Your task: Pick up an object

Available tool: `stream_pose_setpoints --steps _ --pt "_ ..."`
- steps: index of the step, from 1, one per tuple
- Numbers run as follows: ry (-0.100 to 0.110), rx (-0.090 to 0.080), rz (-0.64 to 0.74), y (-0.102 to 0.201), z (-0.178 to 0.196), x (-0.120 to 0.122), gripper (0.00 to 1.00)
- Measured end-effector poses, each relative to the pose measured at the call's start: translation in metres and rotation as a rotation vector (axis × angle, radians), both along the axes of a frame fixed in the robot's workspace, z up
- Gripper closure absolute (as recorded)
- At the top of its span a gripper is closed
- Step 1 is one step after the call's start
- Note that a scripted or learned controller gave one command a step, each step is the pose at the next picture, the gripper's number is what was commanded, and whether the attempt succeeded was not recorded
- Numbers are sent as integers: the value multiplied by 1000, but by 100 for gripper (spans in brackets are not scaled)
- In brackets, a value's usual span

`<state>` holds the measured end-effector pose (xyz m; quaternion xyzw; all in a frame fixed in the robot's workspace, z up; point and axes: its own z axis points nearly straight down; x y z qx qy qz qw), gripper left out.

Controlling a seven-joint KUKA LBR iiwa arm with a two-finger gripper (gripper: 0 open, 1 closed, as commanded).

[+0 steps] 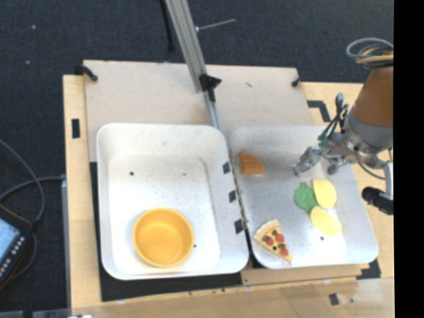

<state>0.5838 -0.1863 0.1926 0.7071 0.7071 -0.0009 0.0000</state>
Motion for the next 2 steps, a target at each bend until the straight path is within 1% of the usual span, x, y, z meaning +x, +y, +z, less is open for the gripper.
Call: stream_pose_setpoints --steps 1,2 --pt "2 1 -1 -5 -59 -6 0" --pt "-4 -2 -1 -7 -92 -5 0"
